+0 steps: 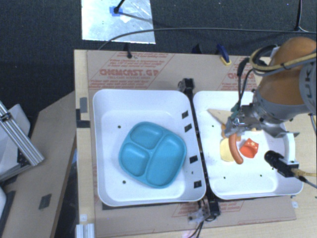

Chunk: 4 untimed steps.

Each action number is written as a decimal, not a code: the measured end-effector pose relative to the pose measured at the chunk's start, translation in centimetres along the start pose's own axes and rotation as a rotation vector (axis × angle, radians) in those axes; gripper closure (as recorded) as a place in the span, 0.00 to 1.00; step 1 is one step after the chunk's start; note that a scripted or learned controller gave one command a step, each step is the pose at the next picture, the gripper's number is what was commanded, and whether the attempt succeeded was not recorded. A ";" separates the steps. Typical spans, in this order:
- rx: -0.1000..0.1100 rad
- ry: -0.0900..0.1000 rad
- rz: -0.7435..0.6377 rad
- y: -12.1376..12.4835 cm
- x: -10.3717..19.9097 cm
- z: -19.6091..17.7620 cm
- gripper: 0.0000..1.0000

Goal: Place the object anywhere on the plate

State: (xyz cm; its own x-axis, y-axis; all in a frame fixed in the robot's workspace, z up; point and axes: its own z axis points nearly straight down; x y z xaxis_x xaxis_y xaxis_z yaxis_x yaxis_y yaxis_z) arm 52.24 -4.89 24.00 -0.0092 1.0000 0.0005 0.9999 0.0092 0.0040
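Note:
A blue plate (152,153) with three compartments lies in the left bin (106,133). In the right bin (247,185) an orange sausage (236,150) lies across a pale yellow piece (226,152), with a red block (249,148) just to its right. A tan wedge (218,115) lies towards the bin's back. My gripper (234,126) hangs over the right bin, just above the sausage's upper end and next to the wedge. Nothing shows as lifted off the bin floor.
A black divider with clips (194,133) runs between the two bins. The arm's grey body and orange band (290,78) cover the right bin's back right corner. A silver sheet (118,14) lies beyond the bench.

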 end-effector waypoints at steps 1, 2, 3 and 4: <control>0.000 0.001 -0.001 2.0 4.4 0.0 1.00; 0.000 0.002 -0.002 4.7 9.5 -0.2 1.00; 0.000 0.001 0.000 7.9 14.2 1.2 1.00; -0.001 0.002 0.000 12.2 18.9 1.2 1.00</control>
State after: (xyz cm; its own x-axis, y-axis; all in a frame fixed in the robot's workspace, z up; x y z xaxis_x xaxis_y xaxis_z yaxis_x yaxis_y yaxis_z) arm 64.27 14.09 22.82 -0.0096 1.0000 0.0026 0.9999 0.0096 0.0051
